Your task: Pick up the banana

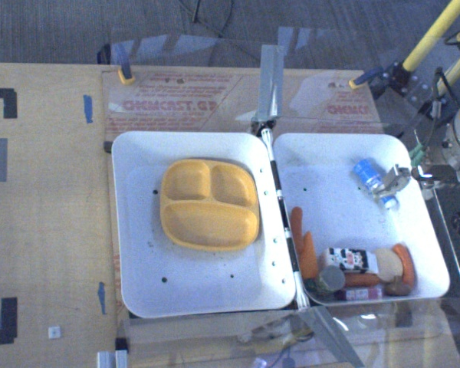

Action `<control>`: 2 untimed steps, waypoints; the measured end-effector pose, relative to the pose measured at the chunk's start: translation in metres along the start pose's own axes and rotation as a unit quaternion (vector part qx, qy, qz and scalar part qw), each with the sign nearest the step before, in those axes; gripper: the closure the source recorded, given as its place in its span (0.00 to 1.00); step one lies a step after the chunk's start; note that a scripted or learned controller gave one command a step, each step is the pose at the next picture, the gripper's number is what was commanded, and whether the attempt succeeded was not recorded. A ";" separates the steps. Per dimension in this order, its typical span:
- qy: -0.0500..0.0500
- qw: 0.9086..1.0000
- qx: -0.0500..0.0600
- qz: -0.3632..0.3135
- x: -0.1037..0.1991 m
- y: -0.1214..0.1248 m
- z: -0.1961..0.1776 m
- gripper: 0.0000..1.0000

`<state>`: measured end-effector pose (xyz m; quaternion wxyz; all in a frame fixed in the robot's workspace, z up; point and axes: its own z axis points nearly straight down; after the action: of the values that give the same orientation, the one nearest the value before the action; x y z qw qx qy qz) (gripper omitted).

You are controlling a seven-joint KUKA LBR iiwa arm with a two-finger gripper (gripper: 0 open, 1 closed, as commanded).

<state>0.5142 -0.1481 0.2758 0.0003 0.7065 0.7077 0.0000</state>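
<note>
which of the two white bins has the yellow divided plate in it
The left bin. The yellow three-compartment plate lies in it, while the right bin holds a blue crumpled item and carrots.

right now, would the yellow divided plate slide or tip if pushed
Probably slides: the yellow plate lies flat and wide on the left bin floor. Likely stiff, given its moulded compartments. Its smooth rim may slip from a pinch.
</note>
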 end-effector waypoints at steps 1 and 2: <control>-0.001 0.993 -0.001 0.115 -0.069 0.007 -0.107 0.00; -0.002 0.994 -0.003 0.113 -0.069 0.008 -0.118 1.00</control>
<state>0.5221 -0.2172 0.3935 0.0036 0.7823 0.6229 0.0005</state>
